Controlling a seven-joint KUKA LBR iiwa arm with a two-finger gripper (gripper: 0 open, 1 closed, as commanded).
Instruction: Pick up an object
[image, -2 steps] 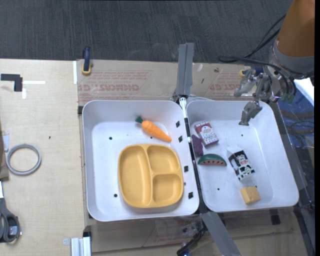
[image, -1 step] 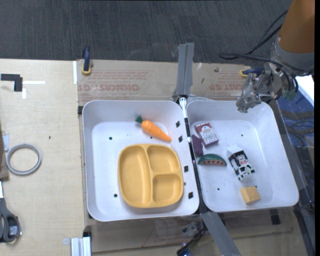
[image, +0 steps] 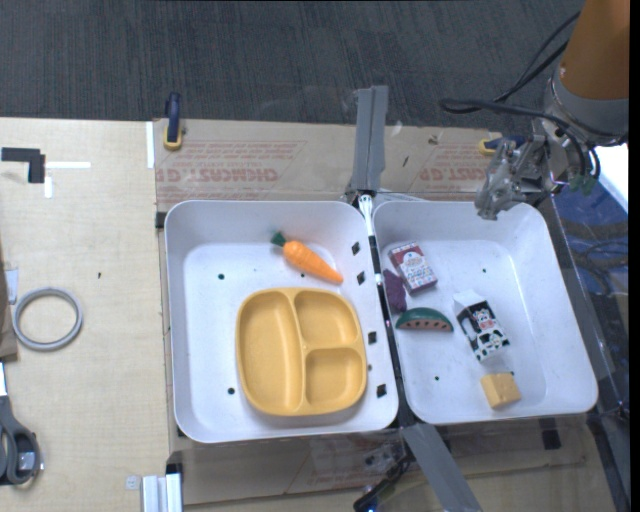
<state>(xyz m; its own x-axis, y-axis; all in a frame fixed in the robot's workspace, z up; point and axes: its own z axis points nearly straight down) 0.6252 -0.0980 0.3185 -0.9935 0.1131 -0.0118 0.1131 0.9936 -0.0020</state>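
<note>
My gripper (image: 497, 196) hangs over the far rim of the right bin (image: 530, 385), above its back right part, with nothing seen between its fingers. Inside that bin lie a dark red carton (image: 412, 267), a purple piece (image: 395, 292) against the left wall, a watermelon slice (image: 424, 320), a black and white cow-print carton (image: 481, 329) and a tan block (image: 500, 389). The left bin (image: 190, 330) holds an orange carrot (image: 309, 259) and a yellow divided plate (image: 301, 350).
A grey roll of tape (image: 45, 318) and scissors (image: 17, 450) lie on the wooden bench at the left. A clamp (image: 173, 120) sits at the cardboard's back edge. Cables (image: 520, 80) trail behind the arm at the upper right.
</note>
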